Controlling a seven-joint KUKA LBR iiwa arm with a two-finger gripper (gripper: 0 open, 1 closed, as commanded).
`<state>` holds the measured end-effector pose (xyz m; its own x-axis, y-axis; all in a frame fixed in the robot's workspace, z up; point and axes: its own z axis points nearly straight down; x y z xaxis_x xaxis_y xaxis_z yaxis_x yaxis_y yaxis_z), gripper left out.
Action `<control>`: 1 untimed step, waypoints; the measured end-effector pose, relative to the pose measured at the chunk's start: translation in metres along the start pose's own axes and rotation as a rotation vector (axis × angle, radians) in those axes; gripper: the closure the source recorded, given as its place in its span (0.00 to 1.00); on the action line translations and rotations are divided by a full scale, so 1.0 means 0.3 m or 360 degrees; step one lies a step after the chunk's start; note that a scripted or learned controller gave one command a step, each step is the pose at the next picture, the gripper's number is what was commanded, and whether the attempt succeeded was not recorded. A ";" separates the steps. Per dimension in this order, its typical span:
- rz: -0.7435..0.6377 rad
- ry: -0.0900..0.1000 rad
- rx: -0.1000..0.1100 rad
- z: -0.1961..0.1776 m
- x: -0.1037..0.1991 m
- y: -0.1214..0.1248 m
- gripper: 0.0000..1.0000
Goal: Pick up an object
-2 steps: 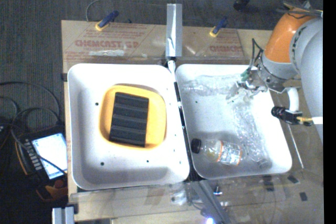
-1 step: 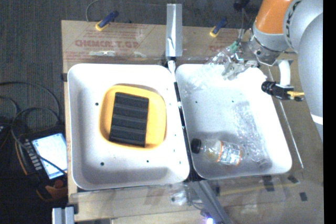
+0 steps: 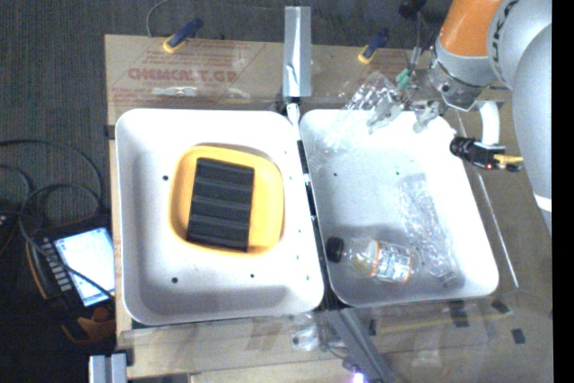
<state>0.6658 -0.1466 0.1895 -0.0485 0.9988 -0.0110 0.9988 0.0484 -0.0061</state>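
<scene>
Pincer (image 3: 401, 108) sits over the right bin's (image 3: 475, 220) far edge, can't tell its state, and that crinkly clear plastic (image 3: 363, 96) there could easily slip free.

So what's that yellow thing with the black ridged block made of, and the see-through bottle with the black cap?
The yellow tray with the black ridged block in the left white bin looks like smooth moulded plastic: even colour, rounded corners. The block is matte, maybe rubber or foam; hard to tell. The see-through bottle with the black cap in the right white bin seems thin clear plastic, glinting and showing the bin through it.
</scene>
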 end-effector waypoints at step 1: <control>-0.0542 0.0011 -0.0011 -0.078 -0.166 -0.205 0.00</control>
<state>0.6069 -0.1990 0.2139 -0.3793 0.9253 -0.0030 0.9253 0.3793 -0.0012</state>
